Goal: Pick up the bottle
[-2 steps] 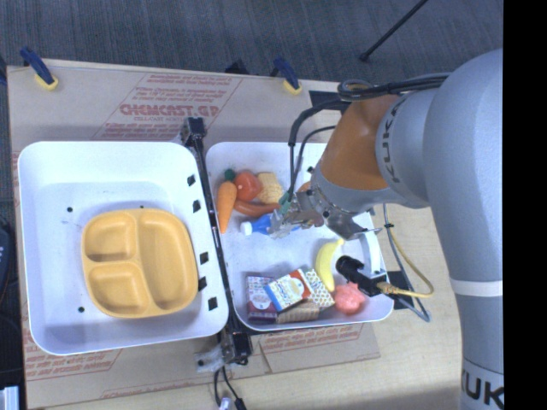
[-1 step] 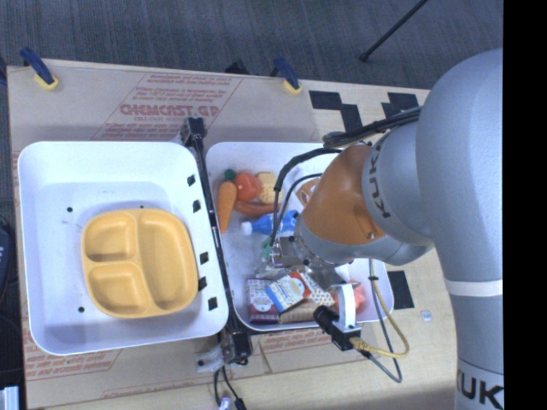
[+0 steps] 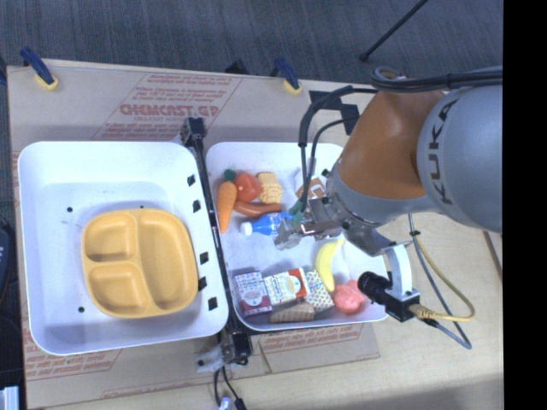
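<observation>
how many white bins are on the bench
2. The left bin holds a yellow divided plate. The right bin holds the bottle and toy food, with the gripper over it.

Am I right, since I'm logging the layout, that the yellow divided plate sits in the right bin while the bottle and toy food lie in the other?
Not quite: the camera view shows the yellow divided plate in the left bin. The bottle and toy food lie in the other, the right bin.
</observation>
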